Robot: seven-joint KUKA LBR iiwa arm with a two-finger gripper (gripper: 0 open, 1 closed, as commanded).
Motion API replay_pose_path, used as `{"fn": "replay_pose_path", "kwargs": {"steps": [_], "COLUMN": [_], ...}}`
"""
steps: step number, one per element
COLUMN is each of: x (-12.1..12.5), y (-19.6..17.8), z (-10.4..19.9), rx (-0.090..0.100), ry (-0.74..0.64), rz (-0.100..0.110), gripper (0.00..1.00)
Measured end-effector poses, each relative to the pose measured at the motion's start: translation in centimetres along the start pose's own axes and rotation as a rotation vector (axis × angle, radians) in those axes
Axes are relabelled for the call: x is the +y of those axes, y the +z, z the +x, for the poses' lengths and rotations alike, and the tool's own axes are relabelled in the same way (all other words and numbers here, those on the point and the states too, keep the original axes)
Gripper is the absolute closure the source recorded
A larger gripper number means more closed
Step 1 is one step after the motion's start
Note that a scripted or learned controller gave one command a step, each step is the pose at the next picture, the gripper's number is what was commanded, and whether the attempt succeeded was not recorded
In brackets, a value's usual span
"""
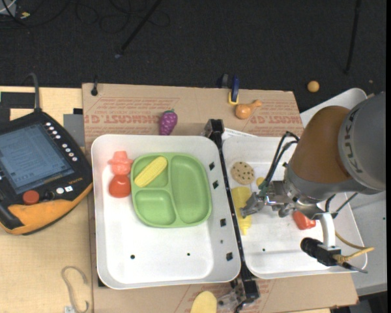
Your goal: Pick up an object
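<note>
A red toy (pixel 120 175) and corn (pixel 149 170) sit left of the divider (pixel 225 194), on and beside the green tray (pixel 182 194). Right of the divider, a yellow piece (pixel 241 196) (probably light, stiff plastic, best pinched across its narrow width) lies just left of the jaws (pixel 255 205), touching or nearly so. Whether they are wide or narrow I cannot tell.

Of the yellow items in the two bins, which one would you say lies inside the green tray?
The yellow corn cob, in the green tray's upper-left compartment; the other yellow pieces are in the right bin.
</note>
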State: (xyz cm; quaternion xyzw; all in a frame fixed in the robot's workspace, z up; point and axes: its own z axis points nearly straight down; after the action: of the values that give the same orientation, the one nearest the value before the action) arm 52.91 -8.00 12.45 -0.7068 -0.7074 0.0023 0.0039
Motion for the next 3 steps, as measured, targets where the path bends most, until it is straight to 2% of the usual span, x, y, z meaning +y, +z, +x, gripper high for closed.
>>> {"fn": "replay_pose_path", "kwargs": {"steps": [1, 2, 3], "x": [0.1, 0.0, -0.6], "y": [3.8, 2.7, -1.5], "z": [0.0, -0.1, -0.3], "rx": [-0.005, -0.002, -0.002], "ry": [0.004, 0.012, 0.009], "rz": [-0.008, -0.005, -0.007], "gripper": [0.00, 1.00, 1.00]}}
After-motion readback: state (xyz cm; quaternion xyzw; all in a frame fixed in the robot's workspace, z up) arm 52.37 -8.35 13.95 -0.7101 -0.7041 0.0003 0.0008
